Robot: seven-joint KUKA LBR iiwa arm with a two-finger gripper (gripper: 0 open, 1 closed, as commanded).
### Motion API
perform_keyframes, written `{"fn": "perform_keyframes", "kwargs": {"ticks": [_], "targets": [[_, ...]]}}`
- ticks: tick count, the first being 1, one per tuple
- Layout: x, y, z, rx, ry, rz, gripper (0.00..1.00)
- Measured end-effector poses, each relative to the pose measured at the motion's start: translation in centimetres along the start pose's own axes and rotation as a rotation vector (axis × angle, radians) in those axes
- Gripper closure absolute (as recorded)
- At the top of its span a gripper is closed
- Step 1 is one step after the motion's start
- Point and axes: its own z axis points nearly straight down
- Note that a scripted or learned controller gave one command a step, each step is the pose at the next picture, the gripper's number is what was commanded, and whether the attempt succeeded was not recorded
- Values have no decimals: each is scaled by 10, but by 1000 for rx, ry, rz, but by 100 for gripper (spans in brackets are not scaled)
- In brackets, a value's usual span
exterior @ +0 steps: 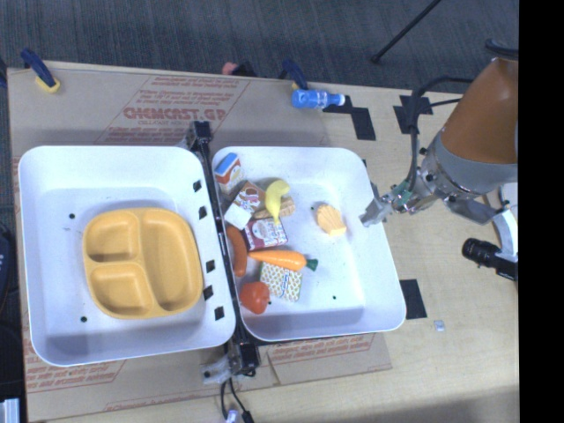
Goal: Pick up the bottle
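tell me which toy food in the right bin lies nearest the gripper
The small yellow corn-like piece, lying alone on the bin's right side. The gripper sits just outside that rim; the banana and carrot lie farther left.

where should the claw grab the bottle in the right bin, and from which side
Probably across the white body of the bottle, below its blue top. It lies tipped in the far-left corner of the right bin, close against the wall and food packets. Coming straight down from above, with the fingers spanning its narrow width, looks safest. The claw sits at the bin's right rim.
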Motion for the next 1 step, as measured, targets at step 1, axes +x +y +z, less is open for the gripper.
{"fn": "perform_keyframes", "kwargs": {"ticks": [1], "targets": [[15,-46,-41,-2,-2,-19,100]]}}
